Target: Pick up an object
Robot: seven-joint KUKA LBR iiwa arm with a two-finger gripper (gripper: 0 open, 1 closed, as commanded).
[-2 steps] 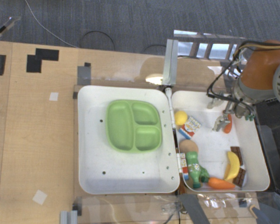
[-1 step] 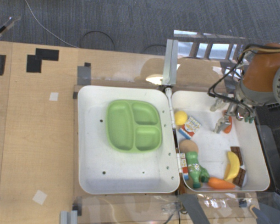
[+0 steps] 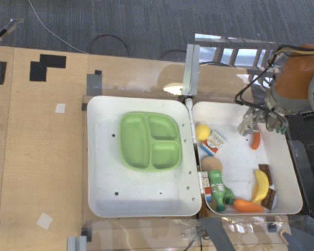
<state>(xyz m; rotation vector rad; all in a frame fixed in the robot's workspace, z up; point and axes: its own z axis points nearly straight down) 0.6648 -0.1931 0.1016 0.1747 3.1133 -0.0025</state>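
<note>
You had the claw [image 3: 262, 124] over the far right part of the right bin [image 3: 294, 168], hanging from the grey arm with its orange band [image 3: 297, 76]. A small orange carrot-like piece [image 3: 255, 140] stood upright just below the claw, its top reaching up to the fingertips. It looked to be pinched between the fingers, which were drawn narrow around its top, but the grey parts there are small and not sharp in the view.

In the same bin, a yellow lemon [image 3: 202, 131] lay near the left wall, with a small white, red and blue packet [image 3: 213, 141] just beside it on the right. Nearer to you along that wall were a brown rounded thing [image 3: 211, 164] and a green toy figure [image 3: 219, 189]. An orange carrot [image 3: 248, 206] lay along the near wall, touching the green toy. A banana [image 3: 261, 186] lay on the right side, with a dark brown bar [image 3: 269, 189] behind and beside it.

The left bin [image 3: 100, 197] carried a green divided plate [image 3: 149, 140] with three compartments, placed a little far of the centre. Both bins sat on the wooden bench [image 3: 37, 159].
</note>
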